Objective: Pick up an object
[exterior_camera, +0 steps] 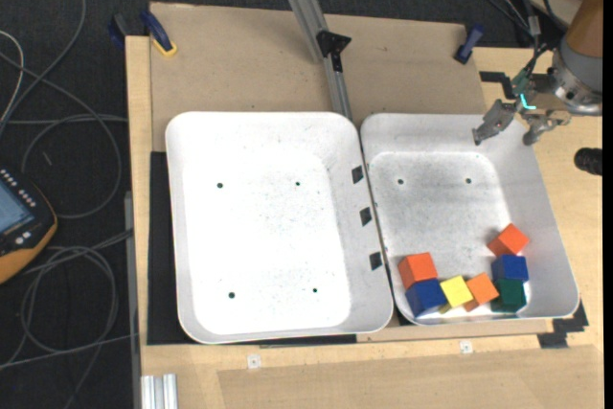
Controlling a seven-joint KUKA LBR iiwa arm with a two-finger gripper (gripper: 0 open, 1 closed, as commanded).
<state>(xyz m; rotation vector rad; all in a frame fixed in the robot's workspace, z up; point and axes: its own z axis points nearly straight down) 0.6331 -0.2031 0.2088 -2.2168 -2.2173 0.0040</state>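
Clustered in the near corner of the right bin (pixel 536 206) lie small blocks: an orange block (pixel 417 267), a blue block (pixel 426 296), a yellow block (pixel 457 290), another orange one (pixel 483 286), a green block (pixel 511 295) partly hidden under a second blue block (pixel 511 268), and an orange block (pixel 511 239) slightly apart. Well beyond them, over the bin's far right rim, hangs the claw (pixel 510 126), its fingers spread apart and gripping nothing. Its arm (pixel 584 43) is cut off by the frame edge. Beside it on the worktop (pixel 239 62) sits the left bin (pixel 192 206).

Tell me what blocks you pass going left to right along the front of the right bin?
Big orange block → blue block → yellow block → small orange block → green block.
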